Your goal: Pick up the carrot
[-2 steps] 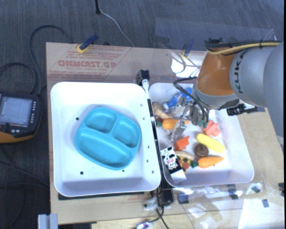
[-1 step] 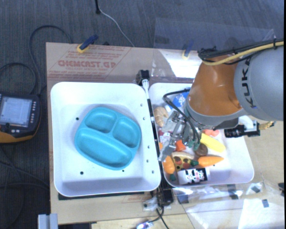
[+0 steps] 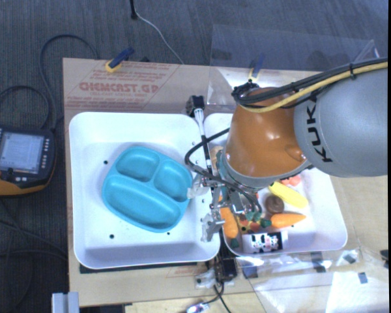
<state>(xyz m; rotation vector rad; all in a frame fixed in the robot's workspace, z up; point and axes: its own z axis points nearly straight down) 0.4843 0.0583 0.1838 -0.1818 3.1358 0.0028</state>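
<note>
The carrot [image 3: 288,220] is orange with a green top and lies flat near the front of the right bin [image 3: 332,230], pointing right. My gripper [image 3: 229,212] hangs low over the front left corner of that bin, under the orange wrist band, a short way left of the carrot. A second orange thing [image 3: 230,227] sits right under the gripper; what it is stays unclear, as the wrist hides part of it.
Around the carrot lie a yellow piece [image 3: 293,195], a brown round item [image 3: 274,205], a red bit [image 3: 293,182] and a small white box [image 3: 266,241]. The left bin [image 3: 91,240] holds a blue divided tray [image 3: 148,186]. A teach pendant [image 3: 16,158] lies far left.
</note>
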